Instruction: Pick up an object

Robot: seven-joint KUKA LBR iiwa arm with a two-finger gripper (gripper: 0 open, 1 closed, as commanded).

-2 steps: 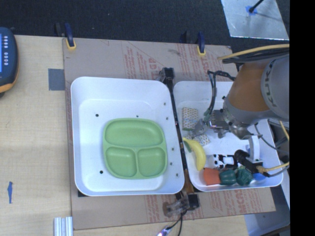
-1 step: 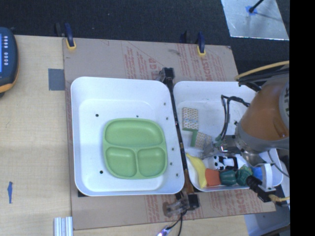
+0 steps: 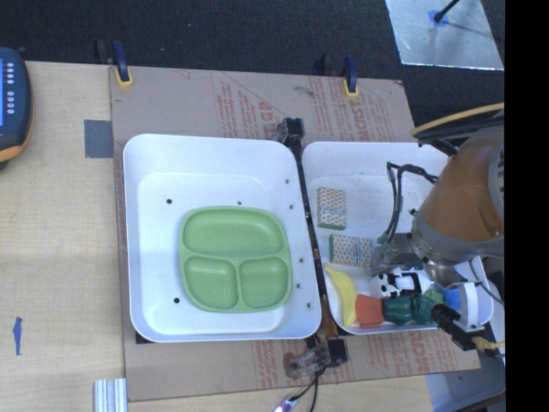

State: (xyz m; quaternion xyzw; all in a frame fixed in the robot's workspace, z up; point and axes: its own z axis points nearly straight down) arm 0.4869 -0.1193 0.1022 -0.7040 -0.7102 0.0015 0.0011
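Note:
The right bin (image 3: 369,163) holds several small objects. Two patterned pads lie near its left wall, one (image 3: 332,207) above the other (image 3: 351,249). Along the front wall sit a yellow piece (image 3: 341,290), a red-orange block (image 3: 369,311), a dark green toy (image 3: 406,307) and a blue-and-white item (image 3: 463,301). A black-and-white toy (image 3: 396,283) lies just under my gripper (image 3: 393,264), which hangs low over the bin's front right part. The arm's orange band (image 3: 467,197) and grey wrist (image 3: 446,247) cover the bin's right side. Nothing is visibly held.
The left bin (image 3: 150,166) carries a green three-compartment plate (image 3: 233,257). Black cables (image 3: 396,197) loop beside the wrist. Clamps hold the cardboard sheet (image 3: 257,101) at the back. A blue-and-orange device (image 3: 13,101) sits at the far left edge.

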